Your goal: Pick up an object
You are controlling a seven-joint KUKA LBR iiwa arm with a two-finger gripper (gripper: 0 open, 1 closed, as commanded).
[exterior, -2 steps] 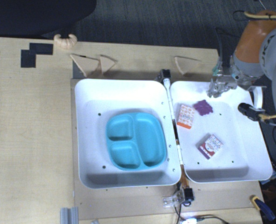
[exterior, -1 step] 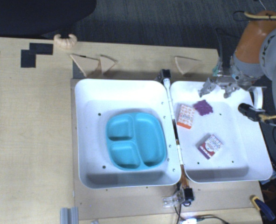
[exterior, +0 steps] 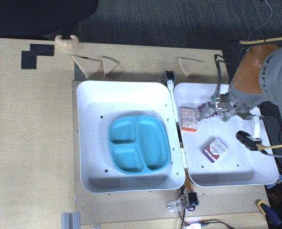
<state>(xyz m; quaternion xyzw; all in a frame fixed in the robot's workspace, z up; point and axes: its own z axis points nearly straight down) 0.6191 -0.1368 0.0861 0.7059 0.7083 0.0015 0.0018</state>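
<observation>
Fingers of the gripper (exterior: 211, 109) are too blurred for their opening to be judged; nothing is seen held. Two small packets (exterior: 189, 119) (exterior: 214, 149) lie in the right bin (exterior: 226, 175) (the nearer just beside the gripper); descent should be centred squarely over it.

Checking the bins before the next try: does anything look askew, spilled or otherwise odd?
Nothing looks spilled or damaged. The blue divided plate lies flat in the left bin. In the right bin, the small packet and the dark red packet lie flat at loose angles, apart from each other. The hand sits over the right bin's far side.
</observation>
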